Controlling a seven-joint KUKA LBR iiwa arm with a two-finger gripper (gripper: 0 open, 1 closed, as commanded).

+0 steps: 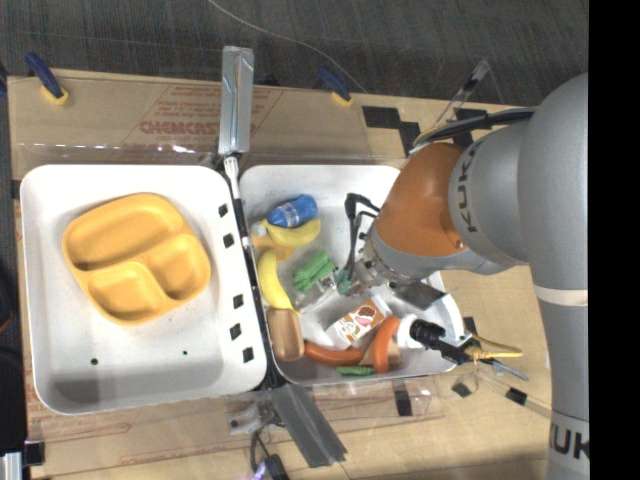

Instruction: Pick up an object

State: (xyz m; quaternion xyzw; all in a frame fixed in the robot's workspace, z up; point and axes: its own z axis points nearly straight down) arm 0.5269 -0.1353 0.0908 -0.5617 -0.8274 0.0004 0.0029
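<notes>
We are reaching into the right bin (420, 183) — nothing lifted yet.

We are hanging the arm (470, 208) low over the right bin's middle, its orange wrist hiding most of the end effector (352, 276), so we cannot tell how wide it is standing or whether it has hold of anything. By our judgement the pick is still waiting to be made: every object is lying on the bin floor. The nearest candidate seems to be the green piece (312, 270), just beside the end effector, lying slantwise with its long axis running from lower left to upper right. The banana (272, 280) is lying next to it along the left wall, long axis running top to bottom — while the yellow tray (135, 256) is sitting in the left bin (50, 368).
</notes>
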